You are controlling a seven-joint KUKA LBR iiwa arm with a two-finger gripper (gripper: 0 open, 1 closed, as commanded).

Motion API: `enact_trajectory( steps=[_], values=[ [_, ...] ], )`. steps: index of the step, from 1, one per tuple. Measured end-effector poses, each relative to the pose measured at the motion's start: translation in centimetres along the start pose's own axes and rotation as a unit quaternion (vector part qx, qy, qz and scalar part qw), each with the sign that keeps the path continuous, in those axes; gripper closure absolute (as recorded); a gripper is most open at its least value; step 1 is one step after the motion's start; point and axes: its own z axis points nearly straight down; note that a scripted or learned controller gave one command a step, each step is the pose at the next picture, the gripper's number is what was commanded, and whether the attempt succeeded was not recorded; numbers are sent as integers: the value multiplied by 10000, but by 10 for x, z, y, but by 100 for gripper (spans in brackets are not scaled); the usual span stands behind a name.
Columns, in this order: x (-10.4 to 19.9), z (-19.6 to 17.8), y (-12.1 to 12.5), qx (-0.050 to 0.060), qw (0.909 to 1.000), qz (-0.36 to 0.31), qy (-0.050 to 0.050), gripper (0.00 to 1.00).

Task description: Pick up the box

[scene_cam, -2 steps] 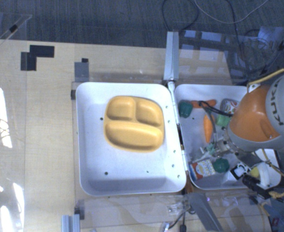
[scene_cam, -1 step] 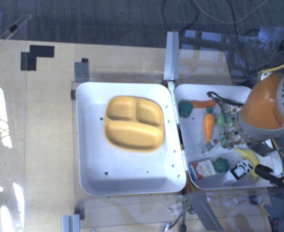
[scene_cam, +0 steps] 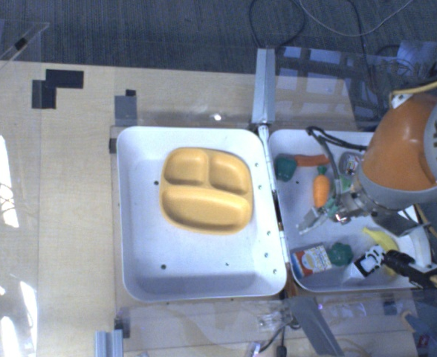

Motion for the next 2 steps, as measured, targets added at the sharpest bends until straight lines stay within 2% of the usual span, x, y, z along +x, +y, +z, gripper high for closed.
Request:
enact_trajectory(
  steps=[1, 2],
  values=[
    [-2, 0, 9, 4, 9999, -132, -1, 0],
    [64, 1, 16, 14, 9991, -433, 7, 0]
  ],
)
